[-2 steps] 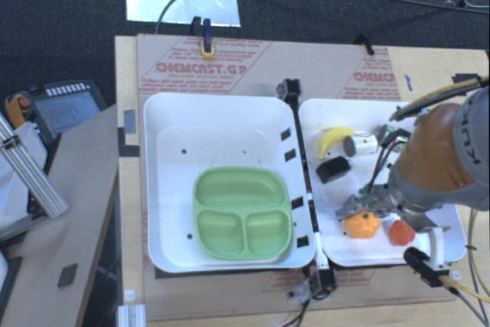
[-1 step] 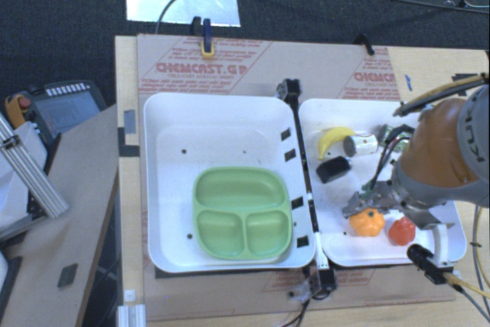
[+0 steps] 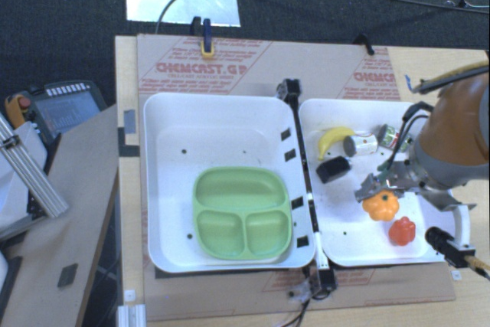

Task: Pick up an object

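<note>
My gripper [image 3: 380,186] hangs low in the right bin [image 3: 337,249], directly over an orange pumpkin-like toy [image 3: 381,207] and touching or nearly touching its top. A red pepper-like toy [image 3: 402,231] lies just right of and nearer than the orange one. Toward the bin's far side are a yellow banana [image 3: 334,138], a black block [image 3: 333,168], a small silver-white cylinder [image 3: 364,143] and a green-and-white item [image 3: 387,136] partly hidden by the wrist.
The left bin [image 3: 164,165] holds a green divided plate [image 3: 242,212]. A black divider strip [image 3: 298,165] runs between the bins. The arm's orange band [image 3: 459,126] covers the right bin's right side. A pendant [image 3: 65,109] sits on a side table at the left.
</note>
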You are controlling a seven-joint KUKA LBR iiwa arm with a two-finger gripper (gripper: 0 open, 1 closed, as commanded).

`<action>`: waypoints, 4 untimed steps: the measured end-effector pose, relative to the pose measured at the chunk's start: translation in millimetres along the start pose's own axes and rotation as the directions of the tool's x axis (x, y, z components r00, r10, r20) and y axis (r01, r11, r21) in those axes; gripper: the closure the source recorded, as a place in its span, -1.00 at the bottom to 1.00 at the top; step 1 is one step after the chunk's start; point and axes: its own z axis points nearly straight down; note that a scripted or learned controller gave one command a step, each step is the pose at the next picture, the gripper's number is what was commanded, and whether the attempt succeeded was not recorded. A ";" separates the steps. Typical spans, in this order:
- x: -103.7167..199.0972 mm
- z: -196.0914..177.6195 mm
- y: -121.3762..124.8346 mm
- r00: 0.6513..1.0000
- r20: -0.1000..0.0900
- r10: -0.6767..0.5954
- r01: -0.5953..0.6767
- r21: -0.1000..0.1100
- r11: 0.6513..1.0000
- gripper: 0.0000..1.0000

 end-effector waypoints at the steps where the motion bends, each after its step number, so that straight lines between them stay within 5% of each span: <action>1: 3.8 -62.9 6.5 1.000 0.000 -0.001 0.001 -0.002 1.000 1.00; 2: 3.4 -101.9 8.6 1.000 0.000 0.000 0.000 0.001 1.000 1.00; 4: 108.3 -106.3 26.8 1.000 -0.003 -0.006 0.006 0.005 1.000 1.00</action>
